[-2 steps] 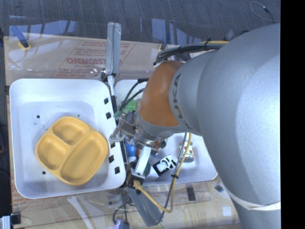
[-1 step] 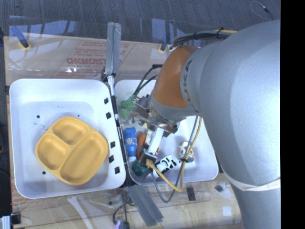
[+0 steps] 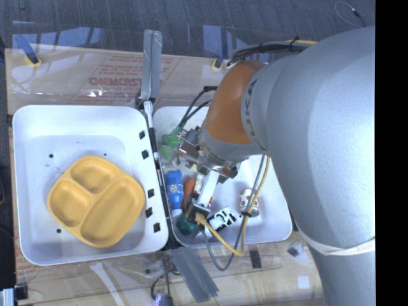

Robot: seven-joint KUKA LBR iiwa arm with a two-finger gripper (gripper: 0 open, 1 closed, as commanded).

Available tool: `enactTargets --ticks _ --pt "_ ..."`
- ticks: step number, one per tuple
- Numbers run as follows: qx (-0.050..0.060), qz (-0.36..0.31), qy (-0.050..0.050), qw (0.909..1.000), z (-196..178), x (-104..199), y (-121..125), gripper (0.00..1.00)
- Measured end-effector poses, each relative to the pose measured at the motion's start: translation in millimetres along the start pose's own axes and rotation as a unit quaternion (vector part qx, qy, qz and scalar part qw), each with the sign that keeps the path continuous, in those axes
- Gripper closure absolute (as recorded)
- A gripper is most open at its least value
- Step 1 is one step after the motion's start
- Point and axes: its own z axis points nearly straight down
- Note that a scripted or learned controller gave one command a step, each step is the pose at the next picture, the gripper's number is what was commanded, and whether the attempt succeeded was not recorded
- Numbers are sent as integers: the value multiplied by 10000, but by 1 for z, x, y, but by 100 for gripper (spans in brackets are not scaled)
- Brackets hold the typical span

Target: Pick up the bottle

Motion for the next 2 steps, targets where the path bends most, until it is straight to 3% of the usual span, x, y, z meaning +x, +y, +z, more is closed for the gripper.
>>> enactTargets --ticks 2 --pt "-5 -150 3 9999 0 -12 9 0"
